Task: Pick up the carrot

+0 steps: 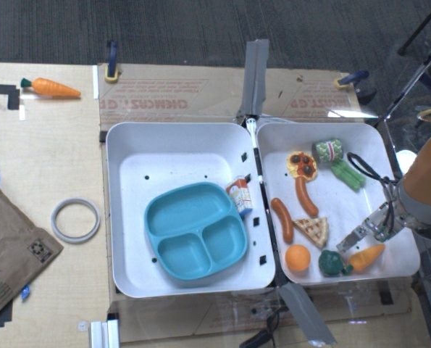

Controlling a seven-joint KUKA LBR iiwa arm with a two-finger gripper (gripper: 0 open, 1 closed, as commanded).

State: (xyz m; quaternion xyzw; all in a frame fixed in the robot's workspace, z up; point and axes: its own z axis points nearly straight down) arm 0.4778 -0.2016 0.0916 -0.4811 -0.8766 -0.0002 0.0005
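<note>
Carrot (365, 257) lies in the right bin's (389, 147) near corner, beside the broccoli (331, 262). My gripper (358, 239) hovers just above it; aperture I cannot tell. I'd descend straight, straddling the carrot's middle, clear of the wall.

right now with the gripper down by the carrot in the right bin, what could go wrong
1. The carrot lies beside a green toy at the right bin's front wall, so the gripper might catch the toy instead, or pin the carrot against the wall.
2. The gripper sits at the carrot's upper edge, not squarely over it, so a close could clip one side and let it slip.
3. A second carrot lies on the bench outside the bins, a possible wrong target.
</note>
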